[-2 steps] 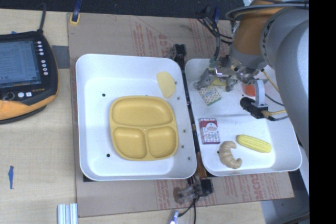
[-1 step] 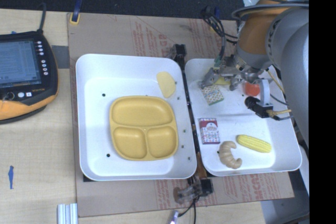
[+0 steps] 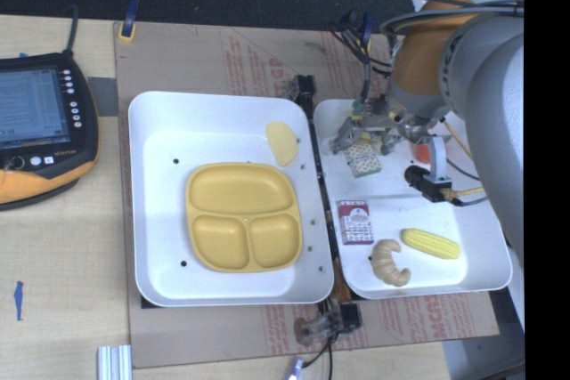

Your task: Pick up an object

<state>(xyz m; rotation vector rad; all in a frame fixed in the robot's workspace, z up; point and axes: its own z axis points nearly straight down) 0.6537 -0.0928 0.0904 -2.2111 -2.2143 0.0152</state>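
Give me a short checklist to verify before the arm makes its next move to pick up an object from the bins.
1. End effector is over the right bin, at its far left corner: ok.
2. A target lies under it: a small patterned packet sits right at its tip: ok.
3. Packet is actually held: cannot tell, the tip hides the contact.
4. Other objects lie apart from the packet: red card box, toy croissant and toy corn cob are all nearer the front: ok.
5. Space toward the bin wall: packet is close to the left wall: not ok for a wide approach.
6. Left bin objects, yellow divided plate and pale yellow chip, are out of the way: ok.
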